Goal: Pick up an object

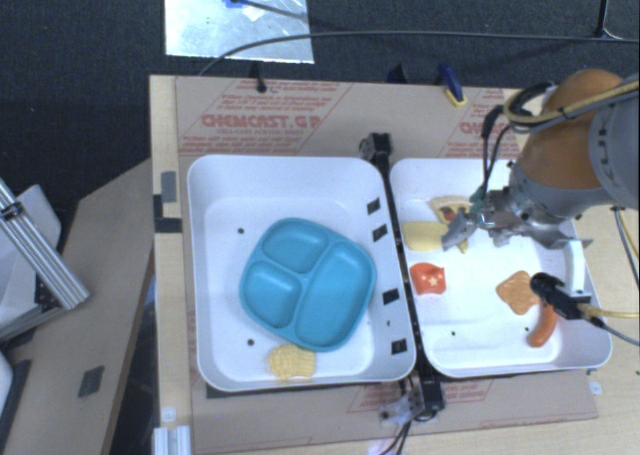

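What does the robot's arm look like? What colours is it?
The arm is chunky and rounded. It is mostly grey metal, with a big orange band near the wrist. Thin black and yellowish cables loop around the orange part. At the end sits a small grey and dark gripper made of metal bits, much thinner than the arm.

Looks like a robot lab or test room, not a home. On a brown board bench (300, 113) with red printing at the upper middle of the frame, two white bins (215, 273) clipped side by side. Big grey and orange robot arm (575, 153) at the right, with loose cables (400, 35) across the top. Shiny foil sheet (235, 3) taped on dark carpet at the upper left (blue tape on it). Metal frame rail (35, 253) at the left edge. Toy food (428, 278) and a blue toy plate (307, 283) in the bins.
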`<state>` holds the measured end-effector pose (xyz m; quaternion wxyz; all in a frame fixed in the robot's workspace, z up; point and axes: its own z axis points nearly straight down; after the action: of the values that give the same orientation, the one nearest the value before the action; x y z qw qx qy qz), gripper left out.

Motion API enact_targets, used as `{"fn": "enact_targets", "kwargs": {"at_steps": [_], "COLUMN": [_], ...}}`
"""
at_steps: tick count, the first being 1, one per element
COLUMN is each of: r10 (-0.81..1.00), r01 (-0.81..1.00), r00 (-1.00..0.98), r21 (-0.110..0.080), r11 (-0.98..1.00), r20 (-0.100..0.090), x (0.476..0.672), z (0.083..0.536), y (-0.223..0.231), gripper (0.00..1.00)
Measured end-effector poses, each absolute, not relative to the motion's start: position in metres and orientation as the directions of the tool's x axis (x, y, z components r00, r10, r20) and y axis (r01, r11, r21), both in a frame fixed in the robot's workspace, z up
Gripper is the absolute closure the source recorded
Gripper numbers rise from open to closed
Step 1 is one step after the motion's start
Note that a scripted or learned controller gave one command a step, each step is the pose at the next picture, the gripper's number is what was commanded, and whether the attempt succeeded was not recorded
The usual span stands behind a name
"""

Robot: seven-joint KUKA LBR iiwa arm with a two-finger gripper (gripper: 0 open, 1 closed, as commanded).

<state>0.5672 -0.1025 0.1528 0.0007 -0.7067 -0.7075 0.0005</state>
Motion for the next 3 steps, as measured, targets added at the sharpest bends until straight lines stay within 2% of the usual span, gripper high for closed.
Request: {"fn": "enact_targets", "kwargs": {"at_steps": [1, 2, 3], "r10": [1.0, 1.0, 1.0], "r01": [1.0, 1.0, 1.0], "r00": [0.0, 0.0, -0.002], "r21": [-0.002, 0.002, 0.006], "r11": [0.0, 0.0, 0.002], "r20": [0.001, 0.0, -0.001], "x": [0.569, 0.57, 0.566], "z": [0.091, 0.105, 0.167], "y": [-0.098, -0.098, -0.1], "gripper": [0.0, 1.0, 1.0]}}
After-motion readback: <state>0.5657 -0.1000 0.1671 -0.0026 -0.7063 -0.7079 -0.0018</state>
